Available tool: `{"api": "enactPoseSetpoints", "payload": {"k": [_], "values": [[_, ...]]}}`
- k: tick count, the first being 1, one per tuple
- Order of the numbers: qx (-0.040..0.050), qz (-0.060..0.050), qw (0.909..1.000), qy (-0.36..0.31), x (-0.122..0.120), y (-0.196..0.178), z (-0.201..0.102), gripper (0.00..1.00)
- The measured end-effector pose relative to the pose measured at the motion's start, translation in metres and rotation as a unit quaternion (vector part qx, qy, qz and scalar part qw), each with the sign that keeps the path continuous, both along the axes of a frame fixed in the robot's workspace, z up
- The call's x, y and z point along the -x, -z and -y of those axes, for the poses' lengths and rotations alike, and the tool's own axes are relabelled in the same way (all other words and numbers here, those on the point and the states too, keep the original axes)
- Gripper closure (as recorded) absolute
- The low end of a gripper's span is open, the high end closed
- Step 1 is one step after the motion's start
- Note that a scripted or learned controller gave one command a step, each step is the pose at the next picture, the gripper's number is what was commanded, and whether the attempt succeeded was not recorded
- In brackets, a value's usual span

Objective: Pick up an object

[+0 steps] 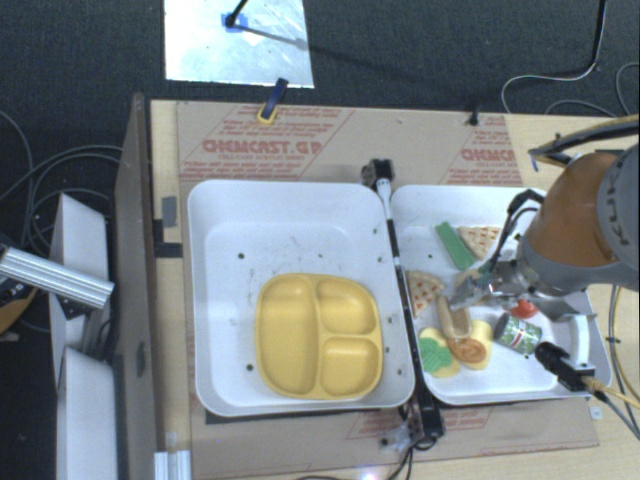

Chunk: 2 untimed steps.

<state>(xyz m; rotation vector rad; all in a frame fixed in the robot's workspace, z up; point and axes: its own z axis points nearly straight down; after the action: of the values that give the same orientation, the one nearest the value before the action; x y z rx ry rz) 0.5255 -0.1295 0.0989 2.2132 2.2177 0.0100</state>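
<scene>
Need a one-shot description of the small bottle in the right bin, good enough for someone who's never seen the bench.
Start at the right white bin, the one the arm reaches into. Near its front right, just below the gripper, lies a small bottle on its side. Its green body with a red cap sets it apart from the yellow and orange toy food to its left.
</scene>
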Motion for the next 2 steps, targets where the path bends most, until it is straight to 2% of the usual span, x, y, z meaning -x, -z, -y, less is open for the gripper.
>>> {"api": "enactPoseSetpoints", "payload": {"k": [1, 2], "values": [[-0.0094, -0.004, 0.9999, -0.006, -0.002, 0.008, 0.047, 0.00], [0.0032, 0.005, 1.0000, -0.002, -0.053, -0.133, 0.074, 0.00]]}}
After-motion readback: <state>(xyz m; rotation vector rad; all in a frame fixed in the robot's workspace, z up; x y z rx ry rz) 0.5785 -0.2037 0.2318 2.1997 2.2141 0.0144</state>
